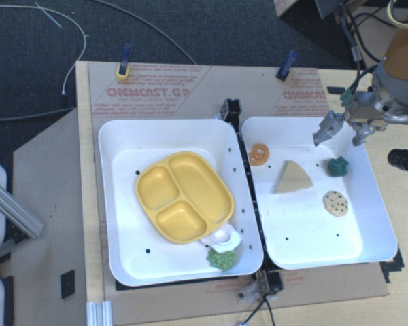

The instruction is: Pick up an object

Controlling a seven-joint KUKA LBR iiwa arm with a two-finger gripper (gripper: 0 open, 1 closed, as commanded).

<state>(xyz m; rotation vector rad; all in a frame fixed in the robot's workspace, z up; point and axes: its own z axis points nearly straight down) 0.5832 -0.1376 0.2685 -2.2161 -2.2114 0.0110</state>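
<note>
My gripper (343,134) hangs open over the far right part of the right bin (306,246), its two grey fingers spread with nothing between them. Just below it in the bin lies a small dark green lump (337,166). A tan wedge (293,178) rests near the bin's middle. An orange ring (259,154) sits by the bin's left wall, and a speckled cookie (336,203) lies toward the right side.
The left bin (122,250) holds a yellow divided plate (184,196), with a white piece (222,237) and a green bumpy thing (223,257) at its near edge. Blue clamps (125,62) (286,65) stand on the cardboard board at the back.
</note>
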